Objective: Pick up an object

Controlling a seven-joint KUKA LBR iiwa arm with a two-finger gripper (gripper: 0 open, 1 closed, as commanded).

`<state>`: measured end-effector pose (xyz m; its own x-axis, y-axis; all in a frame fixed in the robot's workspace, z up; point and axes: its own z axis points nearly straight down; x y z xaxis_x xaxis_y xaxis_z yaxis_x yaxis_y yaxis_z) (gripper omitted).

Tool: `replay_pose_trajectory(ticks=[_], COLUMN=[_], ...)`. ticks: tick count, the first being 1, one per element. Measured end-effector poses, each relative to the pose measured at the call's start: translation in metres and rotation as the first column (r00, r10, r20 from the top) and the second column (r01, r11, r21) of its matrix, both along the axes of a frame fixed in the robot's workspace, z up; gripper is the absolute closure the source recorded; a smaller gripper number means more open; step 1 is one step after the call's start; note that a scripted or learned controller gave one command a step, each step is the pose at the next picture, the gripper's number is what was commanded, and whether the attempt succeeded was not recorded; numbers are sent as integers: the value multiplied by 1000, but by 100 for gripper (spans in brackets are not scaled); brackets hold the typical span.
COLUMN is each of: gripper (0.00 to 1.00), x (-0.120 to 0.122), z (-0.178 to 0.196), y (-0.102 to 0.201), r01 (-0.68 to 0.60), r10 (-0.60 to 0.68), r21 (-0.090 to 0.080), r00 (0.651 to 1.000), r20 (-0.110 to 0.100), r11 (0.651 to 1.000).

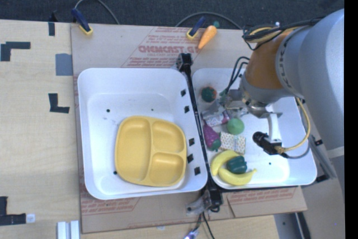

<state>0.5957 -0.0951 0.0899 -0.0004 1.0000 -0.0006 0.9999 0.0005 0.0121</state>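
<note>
Green ball lies just below the gripper.

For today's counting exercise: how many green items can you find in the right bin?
3. A dark green ball near the divider at the top, a lighter green ball mid-bin, and a dark green pepper-like toy lying on the banana. The arm may hide more.

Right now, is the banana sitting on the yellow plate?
No, the banana lies in the right bin, while the yellow plate sits in the left bin.

Tool fingertips hidden among small objects.
</note>
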Motion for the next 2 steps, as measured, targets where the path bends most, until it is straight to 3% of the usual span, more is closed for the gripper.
replay_pose_trajectory(ticks=[1, 2], gripper=[0, 100], x=[76, 77], z=[0, 12], y=[1, 3], r01=[-1, -3], r10=[1, 3], r21=[0, 3], r00=[1000, 1000], r20=[-1, 0], r11=[1000, 1000])
